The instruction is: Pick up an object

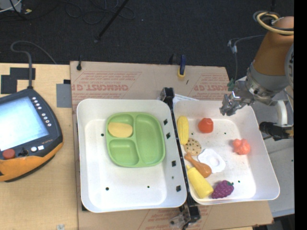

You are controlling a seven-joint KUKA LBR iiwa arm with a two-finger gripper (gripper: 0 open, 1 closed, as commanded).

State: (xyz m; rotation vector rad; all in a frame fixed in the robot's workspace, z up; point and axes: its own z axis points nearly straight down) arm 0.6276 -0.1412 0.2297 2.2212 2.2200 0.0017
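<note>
Hovering gripper (229,107) at right bin's (268,176) 1 o'clock rim | finger spread: cannot tell | red tomato (206,125) at its 8 o'clock, apart | corn cob (183,129) at tomato's 9 o'clock

Glossy white plastic bins (91,128)
</note>
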